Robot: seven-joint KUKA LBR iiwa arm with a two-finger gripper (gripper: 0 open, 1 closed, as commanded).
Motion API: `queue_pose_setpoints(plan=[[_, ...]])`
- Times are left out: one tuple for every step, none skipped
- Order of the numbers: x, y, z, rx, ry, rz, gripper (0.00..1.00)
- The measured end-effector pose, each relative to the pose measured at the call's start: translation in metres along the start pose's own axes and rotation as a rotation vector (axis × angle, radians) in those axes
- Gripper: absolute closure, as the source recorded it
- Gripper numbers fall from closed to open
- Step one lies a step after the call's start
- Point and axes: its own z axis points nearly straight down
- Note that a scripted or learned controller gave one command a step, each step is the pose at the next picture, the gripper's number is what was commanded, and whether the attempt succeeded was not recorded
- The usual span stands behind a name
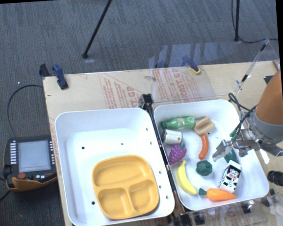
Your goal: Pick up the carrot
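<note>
The carrot (220,194), orange with a green stub at its left end, lies flat near the front wall of the right bin (244,111). It lies just below a black-and-white cow-pattern carton (229,177). My gripper (226,152) hovers over the right part of that bin, above the carton and well apart from the carrot. It looks open, with nothing between its fingers. The grey arm with its orange band enters from the right.
The right bin also holds a green bottle (178,123), a bun (204,125), a can (171,137), purple grapes (177,153), an orange-red sausage (203,146), a dark green vegetable (204,168) and a banana (185,179). A yellow divided tray (126,186) lies in the left bin (75,139).
</note>
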Motion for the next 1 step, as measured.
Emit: queue_pose_setpoints(plan=[[0.0754, -0.0234, 0.1021, -0.004, -0.005, 0.150, 0.00]])
